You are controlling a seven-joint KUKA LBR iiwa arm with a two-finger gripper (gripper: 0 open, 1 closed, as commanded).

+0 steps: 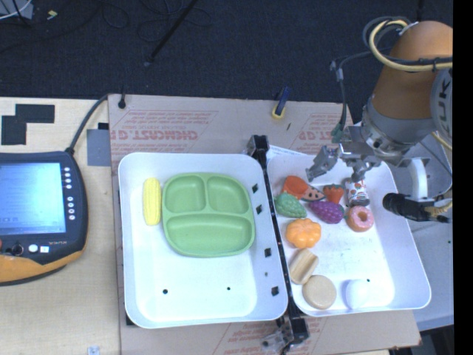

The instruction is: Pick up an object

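My gripper [341, 168] hangs over the far part of the right bin [403, 261], open, with nothing between its fingers. Just below it lie a small red piece [334, 194] and a little red-and-white can [358, 192]. Nearby in the same bin are an orange-red slice [298, 186], a green vegetable [290, 205], purple grapes [327, 211], a pink donut [360, 218] and an orange fruit [304, 232]. A bread roll [303, 265], a round biscuit [320, 291] and a white egg [357, 293] lie at the bin's near end.
The left bin [192, 302] holds a green divided plate [208, 214] and a yellow corn cob [151, 200]. A black divider [270, 228] runs between the bins. A tablet pendant [37, 205] sits on the bench at far left.
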